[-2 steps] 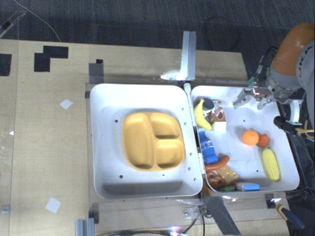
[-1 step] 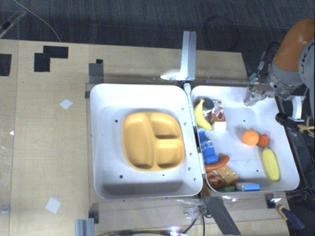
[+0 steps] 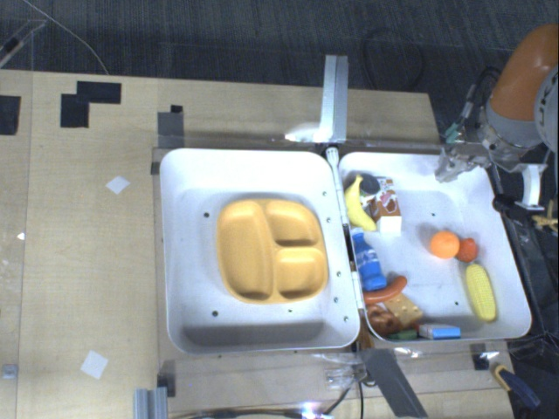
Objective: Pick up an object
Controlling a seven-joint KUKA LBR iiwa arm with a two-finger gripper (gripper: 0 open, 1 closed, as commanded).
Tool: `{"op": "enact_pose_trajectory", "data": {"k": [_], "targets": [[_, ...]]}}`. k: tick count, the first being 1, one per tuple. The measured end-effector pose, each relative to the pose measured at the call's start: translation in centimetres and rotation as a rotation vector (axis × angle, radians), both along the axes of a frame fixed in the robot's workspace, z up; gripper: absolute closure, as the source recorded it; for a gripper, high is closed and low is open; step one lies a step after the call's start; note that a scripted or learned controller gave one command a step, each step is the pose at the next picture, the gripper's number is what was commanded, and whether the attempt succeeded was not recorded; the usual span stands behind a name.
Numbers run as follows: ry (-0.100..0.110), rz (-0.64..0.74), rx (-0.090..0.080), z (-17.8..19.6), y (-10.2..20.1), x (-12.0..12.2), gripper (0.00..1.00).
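Note:
The right bin (image 3: pixel 515 321) holds several small objects. A banana (image 3: pixel 356 203) and a brown-and-white packet (image 3: pixel 384 206) lie at its far left. An orange ball (image 3: pixel 445 244) touches a small red piece (image 3: pixel 469 250) near the middle. A yellow corn cob (image 3: pixel 480 291) rests toward the right wall. A blue bottle (image 3: pixel 368 265), a red sausage (image 3: pixel 386 287), a brown item (image 3: pixel 398 312) and a blue block (image 3: pixel 444 331) crowd the near left corner. My gripper (image 3: pixel 452 166) hangs over the bin's far right corner, apart from every object, with nothing seen in it.
The left bin (image 3: pixel 188 321) contains a yellow divided tray (image 3: pixel 269 250). A metal post (image 3: pixel 335 94) stands behind the wall between the bins. The grey arm with its orange band (image 3: pixel 522 78) fills the upper right. Bare white floor lies under the gripper.

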State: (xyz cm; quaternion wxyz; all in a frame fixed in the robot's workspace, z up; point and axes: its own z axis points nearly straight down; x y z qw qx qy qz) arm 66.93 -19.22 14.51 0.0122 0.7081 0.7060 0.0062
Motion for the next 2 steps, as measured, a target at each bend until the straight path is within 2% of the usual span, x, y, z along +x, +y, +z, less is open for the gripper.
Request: {"op": "enact_pose_trajectory", "data": {"k": [1,2], "targets": [[0.001,0.001,0.000,-0.1,0.0,0.0,0.00],[0.023,-0.467,0.016,-4.8,0.5,0.0,0.00]]}}
